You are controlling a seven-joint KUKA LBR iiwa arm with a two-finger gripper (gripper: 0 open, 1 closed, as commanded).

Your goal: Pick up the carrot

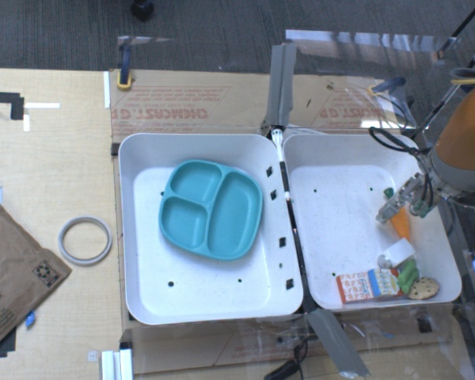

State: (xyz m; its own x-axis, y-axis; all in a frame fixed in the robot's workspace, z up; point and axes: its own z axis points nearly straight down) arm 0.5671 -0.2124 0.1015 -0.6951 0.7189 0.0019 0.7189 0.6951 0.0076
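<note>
Camera view: two white bins are seen side by side; the left bin (pixel 142 291) carries a teal divided plate (pixel 211 210), the right bin (pixel 332 212) carries the clutter. The carrot (pixel 400 225) is located near the right wall of the right bin, a short orange piece lying roughly lengthwise toward the camera. The gripper (pixel 401 203) is placed right over the carrot's upper end, reached in from the right. Whether it is spread or closed cannot be told; the tip is blurred and seen at a slant. Contact with the carrot cannot be confirmed either, so no grasp is assumed. Just below the carrot a white block (pixel 397 252) is seen, then a red-and-white carton (pixel 366 285), a green item (pixel 408 275) and a cookie (pixel 421 289) in the near right corner. For a good pick, the grip should be centred across the carrot's narrow width, away from the white block, and the wall side should be watched for finger clearance. The lift should be kept straight up.
</note>
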